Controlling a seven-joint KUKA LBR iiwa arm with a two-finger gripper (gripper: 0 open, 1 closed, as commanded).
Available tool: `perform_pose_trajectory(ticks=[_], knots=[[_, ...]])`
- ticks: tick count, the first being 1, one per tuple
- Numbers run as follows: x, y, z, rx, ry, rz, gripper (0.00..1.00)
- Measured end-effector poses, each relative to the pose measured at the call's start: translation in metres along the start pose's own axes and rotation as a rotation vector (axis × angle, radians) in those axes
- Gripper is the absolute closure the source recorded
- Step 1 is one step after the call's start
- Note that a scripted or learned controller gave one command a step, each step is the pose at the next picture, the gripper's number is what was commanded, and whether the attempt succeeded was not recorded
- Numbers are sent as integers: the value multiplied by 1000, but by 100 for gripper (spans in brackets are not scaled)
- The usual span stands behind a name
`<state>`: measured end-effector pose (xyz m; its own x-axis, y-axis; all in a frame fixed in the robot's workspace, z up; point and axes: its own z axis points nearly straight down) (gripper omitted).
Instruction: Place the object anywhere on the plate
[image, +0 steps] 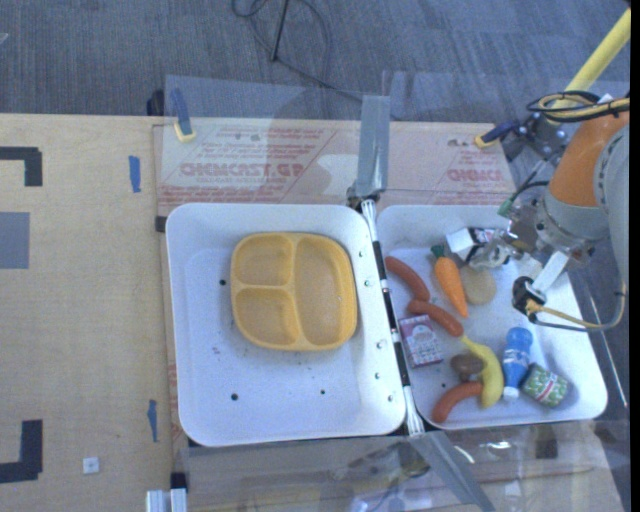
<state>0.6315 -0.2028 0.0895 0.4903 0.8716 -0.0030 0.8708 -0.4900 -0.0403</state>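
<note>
Gripper (488, 250) hovers low in right bin (590, 395) over toy food near carrot (451, 285), likely picking; can't tell its opening state. Yellow plate (294, 290) waits in left bin (200, 380), nothing on it.

Below me, two white bins sit side by side on the wooden bench (80, 300). The left bin (190, 330) touches the right bin (590, 400) along the middle seam. In the right bin, a red sausage (407, 278) lies at the left wall. A second sausage (436, 317) lies just nearer, beside a small red carton (422, 340). At the near end I see a third sausage (455, 400) touching a banana (488, 370). To their right lie a blue bottle (516, 355) and a green can (546, 385). Printed cardboard (260, 160) lies beyond the bins, with a grey tape strip (373, 145) running across it. Grey carpet (120, 50) fills the far side.
</note>
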Motion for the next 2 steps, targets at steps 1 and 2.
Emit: perform_pose_trajectory(ticks=[1, 2], knots=[[5, 2, -11, -15, 5, -3, 100], [16, 13, 0, 1, -24, -150, 100]])
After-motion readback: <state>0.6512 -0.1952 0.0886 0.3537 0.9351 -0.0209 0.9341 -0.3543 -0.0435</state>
